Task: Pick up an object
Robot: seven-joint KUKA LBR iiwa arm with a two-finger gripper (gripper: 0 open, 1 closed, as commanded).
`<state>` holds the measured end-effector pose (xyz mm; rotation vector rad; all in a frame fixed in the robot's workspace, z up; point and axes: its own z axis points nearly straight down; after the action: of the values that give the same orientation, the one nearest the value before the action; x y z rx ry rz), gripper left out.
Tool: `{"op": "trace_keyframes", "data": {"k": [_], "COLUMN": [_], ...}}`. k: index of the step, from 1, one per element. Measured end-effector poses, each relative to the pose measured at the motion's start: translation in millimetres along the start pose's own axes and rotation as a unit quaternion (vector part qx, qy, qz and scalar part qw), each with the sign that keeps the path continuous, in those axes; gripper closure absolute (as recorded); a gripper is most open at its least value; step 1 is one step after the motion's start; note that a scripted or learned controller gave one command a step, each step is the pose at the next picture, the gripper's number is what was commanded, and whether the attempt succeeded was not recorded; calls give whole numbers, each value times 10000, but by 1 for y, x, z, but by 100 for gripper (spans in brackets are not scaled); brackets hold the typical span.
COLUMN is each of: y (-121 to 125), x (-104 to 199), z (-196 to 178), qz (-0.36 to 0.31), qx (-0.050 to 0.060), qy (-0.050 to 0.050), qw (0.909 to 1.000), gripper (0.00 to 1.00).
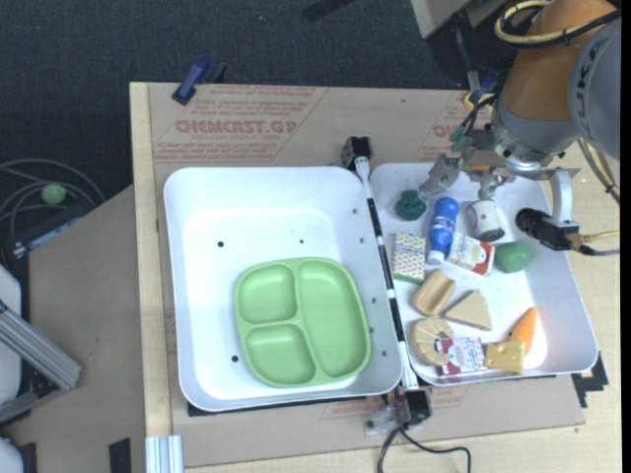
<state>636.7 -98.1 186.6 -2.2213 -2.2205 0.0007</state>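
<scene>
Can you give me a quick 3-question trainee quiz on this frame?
1. True or false: the green divided plate lies in the left bin.
2. Which item lies nearest the right bin's near-right corner? A) blue bottle B) orange carrot piece C) dark green round piece
3. Over which bin does the gripper hang, and at which end of it?

Key
1. True.
2. B.
3. Over the right bin, at its far end, just above the blue bottle.
</scene>
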Motion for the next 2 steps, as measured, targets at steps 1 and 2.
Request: {"op": "trace_keyframes", "data": {"k": [1,2], "y": [14,11], "x": [2,1], "z": [102,93], "qz": [-4,-7], "qx": [0,87], "qy": [1,-3], "qw": [10000,10000], "gripper": [0,100]}}
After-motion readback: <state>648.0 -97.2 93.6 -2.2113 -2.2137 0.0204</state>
